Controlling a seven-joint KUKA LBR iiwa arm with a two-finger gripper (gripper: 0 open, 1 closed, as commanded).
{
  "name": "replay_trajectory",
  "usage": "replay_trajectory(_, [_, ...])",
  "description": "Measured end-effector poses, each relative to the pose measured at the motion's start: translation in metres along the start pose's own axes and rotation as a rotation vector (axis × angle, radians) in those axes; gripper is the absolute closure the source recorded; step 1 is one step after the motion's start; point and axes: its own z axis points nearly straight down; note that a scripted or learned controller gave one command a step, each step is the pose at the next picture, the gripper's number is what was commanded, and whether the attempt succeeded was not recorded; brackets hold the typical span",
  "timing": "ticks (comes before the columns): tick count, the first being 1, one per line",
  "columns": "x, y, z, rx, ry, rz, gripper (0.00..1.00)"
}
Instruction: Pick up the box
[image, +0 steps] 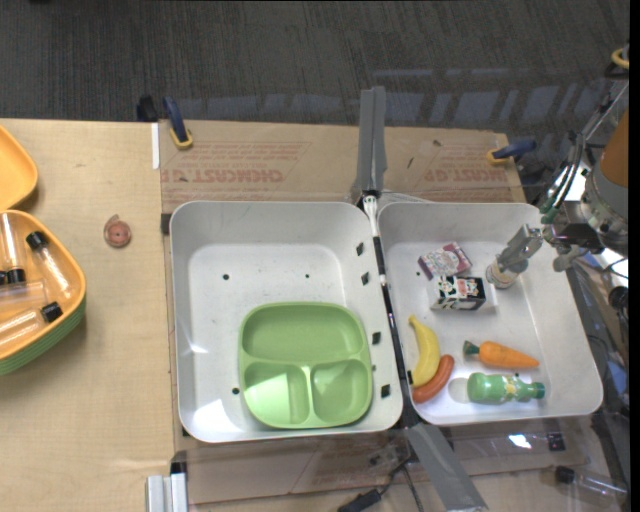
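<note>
the box (459, 292) is a small one with black and white cow spots, and it lies in the right bin (560, 400), a bit toward the bin's back edge and about halfway between its left and right walls. just behind it lies a small purple and white packet (444, 261). closer to the front edge are a banana (426, 346), a red thing (432, 381) touching the banana, a carrot (503, 354) and a green bottle (498, 389). the left bin (200, 250) holds a green tray (304, 365) with three parts. the gripper (503, 275) hangs just beside the box, on the side of the bin's right wall, and nothing is between its tips, so it holds nothing, but i cannot tell how it is set. i think the arm is at the reaching step and the pick is not done yet. next it should slide over toward the left wall until it is right above the box, go down, and squeeze it without bumping the packet.
</note>
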Motion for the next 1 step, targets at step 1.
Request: replay_trajectory(1, [0.0012, 0.0511, 0.0049, -0.004, -0.002, -0.473, 0.0])
